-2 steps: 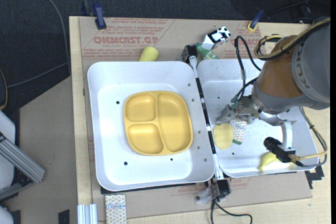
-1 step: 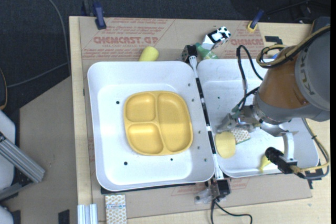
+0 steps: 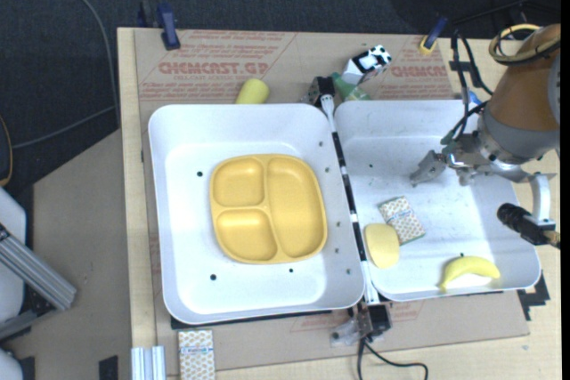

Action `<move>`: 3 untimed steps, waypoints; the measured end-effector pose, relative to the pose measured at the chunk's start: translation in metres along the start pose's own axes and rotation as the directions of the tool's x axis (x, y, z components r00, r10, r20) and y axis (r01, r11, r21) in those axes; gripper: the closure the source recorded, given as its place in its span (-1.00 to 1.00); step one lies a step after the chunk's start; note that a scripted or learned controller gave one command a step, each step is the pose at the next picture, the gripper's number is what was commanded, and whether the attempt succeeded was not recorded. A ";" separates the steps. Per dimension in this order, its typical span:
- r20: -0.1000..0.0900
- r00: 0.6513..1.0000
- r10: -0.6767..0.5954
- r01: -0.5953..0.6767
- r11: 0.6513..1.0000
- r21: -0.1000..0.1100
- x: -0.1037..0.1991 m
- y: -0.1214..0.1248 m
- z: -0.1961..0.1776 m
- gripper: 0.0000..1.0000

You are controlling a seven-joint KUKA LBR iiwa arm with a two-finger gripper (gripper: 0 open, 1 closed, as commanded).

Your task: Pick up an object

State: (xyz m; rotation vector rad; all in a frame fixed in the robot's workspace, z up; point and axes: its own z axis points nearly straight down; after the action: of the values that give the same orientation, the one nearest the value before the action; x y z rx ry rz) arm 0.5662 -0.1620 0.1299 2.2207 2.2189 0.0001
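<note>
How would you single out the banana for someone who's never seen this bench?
Start at the right bin, the one without the yellow plate. The banana lies in its near right corner, close to the front rim. It is curved and bright yellow, unlike the pale rounded piece and the speckled packet to its left.

Two bins sit side by side on the surface (image 3: 134,191). Left bin (image 3: 178,138): a three-compartment plate (image 3: 267,209) lies at its centre. Right bin (image 3: 392,125): a small packet (image 3: 402,219) near the middle, a rounded block (image 3: 383,246) touching it at the front-left, a banana (image 3: 469,271) at the front-right. The end effector (image 3: 443,165) hangs over the right bin's rear half, apart from all three items.
</note>
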 end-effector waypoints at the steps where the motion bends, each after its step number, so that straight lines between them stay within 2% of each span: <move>1: 0.000 1.000 -0.001 0.001 1.000 -0.005 0.048 -0.024 0.042 -1.00; 2: 0.001 1.000 0.001 -0.001 1.000 -0.011 0.052 -0.037 0.041 -1.00; 3: 0.000 1.000 -0.001 0.001 1.000 0.000 -0.021 0.086 0.045 -1.00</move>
State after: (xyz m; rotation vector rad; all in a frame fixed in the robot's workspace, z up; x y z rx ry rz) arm 0.6523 -0.1832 0.0852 2.2190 2.2205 0.0001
